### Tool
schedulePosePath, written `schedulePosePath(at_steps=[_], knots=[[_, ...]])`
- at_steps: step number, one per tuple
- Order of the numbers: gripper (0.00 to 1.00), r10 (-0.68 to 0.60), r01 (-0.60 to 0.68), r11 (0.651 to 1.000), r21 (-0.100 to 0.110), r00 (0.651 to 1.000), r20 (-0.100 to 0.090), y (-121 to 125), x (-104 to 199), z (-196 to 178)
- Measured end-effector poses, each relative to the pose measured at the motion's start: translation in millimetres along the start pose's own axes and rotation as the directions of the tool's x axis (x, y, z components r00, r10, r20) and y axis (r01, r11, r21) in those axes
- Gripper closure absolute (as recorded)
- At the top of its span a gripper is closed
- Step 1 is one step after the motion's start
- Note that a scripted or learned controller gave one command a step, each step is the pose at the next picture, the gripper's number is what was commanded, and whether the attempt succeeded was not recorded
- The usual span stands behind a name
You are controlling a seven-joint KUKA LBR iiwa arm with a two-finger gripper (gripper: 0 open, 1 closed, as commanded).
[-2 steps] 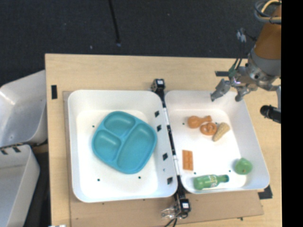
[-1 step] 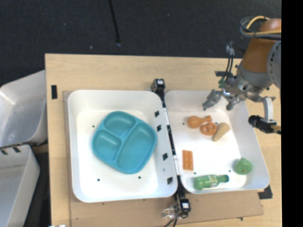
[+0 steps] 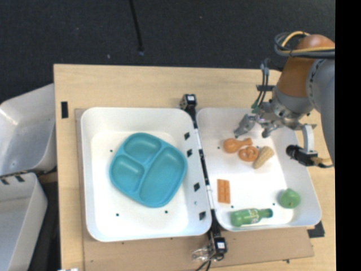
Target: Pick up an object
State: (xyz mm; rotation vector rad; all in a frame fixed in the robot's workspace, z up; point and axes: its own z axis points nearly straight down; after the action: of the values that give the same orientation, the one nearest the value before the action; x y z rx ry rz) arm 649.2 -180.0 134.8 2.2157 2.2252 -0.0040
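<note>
The right bin (image 3: 293,168) holds several items. An orange gourd-shaped toy (image 3: 237,147) lies near its back, touching a tan corn-like piece (image 3: 263,157). A flat orange block (image 3: 224,191) lies near the divider, a green bottle (image 3: 251,215) lies on its side at the front, and a green apple (image 3: 289,198) sits at the front right. My gripper (image 3: 255,130) hangs over the back of this bin, just above the orange toy. Its fingers (image 3: 243,128) are spread open with nothing between them.
In the left bin (image 3: 96,208) rests a blue divided plate (image 3: 148,169). A black-clipped divider (image 3: 200,168) separates the two bins. The grey arm with its orange band (image 3: 296,75) comes in from the upper right. Wooden bench (image 3: 124,83) surrounds the bins.
</note>
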Motion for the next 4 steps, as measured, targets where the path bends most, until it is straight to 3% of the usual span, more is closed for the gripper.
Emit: schedulePosePath(at_steps=[1, 2, 4], knots=[[0.00, 0.001, -0.001, 1.000, 0.000, 1.000, 0.001, 0.2, -1.4, 34.5], [1.00, -0.001, 0.001, 1.000, -0.006, 1.000, 0.003, 1.4, -2.4, 21.1], [1.00, 0.001, -0.001, 1.000, -0.007, 1.000, -0.001, 5.9, -6.0, -88.5]])
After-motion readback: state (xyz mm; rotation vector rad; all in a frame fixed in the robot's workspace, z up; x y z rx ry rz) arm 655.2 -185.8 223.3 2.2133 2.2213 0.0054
